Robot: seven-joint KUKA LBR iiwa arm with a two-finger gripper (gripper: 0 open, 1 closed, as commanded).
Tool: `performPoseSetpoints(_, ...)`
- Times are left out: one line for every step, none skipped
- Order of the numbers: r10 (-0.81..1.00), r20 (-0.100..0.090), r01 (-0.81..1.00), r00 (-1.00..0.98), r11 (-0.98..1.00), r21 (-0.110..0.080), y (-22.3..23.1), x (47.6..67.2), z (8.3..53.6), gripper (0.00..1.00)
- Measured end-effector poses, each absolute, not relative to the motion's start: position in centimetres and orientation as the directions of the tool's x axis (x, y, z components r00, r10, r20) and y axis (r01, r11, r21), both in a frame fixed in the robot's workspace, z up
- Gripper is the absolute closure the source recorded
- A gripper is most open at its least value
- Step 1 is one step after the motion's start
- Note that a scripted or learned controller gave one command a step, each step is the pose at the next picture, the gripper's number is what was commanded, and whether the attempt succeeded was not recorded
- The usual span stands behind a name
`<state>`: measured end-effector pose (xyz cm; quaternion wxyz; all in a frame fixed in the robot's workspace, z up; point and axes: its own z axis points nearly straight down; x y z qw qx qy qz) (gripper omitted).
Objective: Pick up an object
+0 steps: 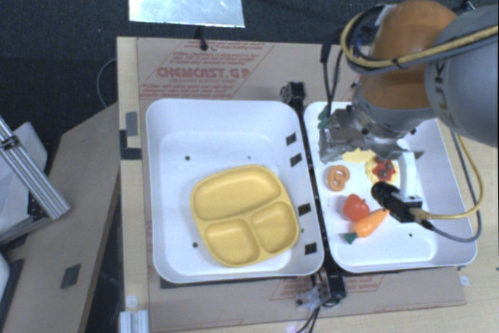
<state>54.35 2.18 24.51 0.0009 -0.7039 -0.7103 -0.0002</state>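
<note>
A robotics lab: industrial arm over a bench with aluminium framing.

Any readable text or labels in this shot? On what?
"CHEMCAST GP": large red print on the brown board under the bins.
Smaller red lines above that: too blurred to read.
Red print on the board's near edge: partly covered and too blurred to read.

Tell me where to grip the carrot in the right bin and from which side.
Probably grip the carrot at its thick orange middle, from above, closing across its narrow width: it lies flat and slanted, with the red tomato close at its upper left.
</note>
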Motion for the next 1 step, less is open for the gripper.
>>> performPoseSetpoints(1.0, 0.002, 1.0, -0.009, 0.009, -0.001, 6.99, 52.78, 24.5, 1.0)
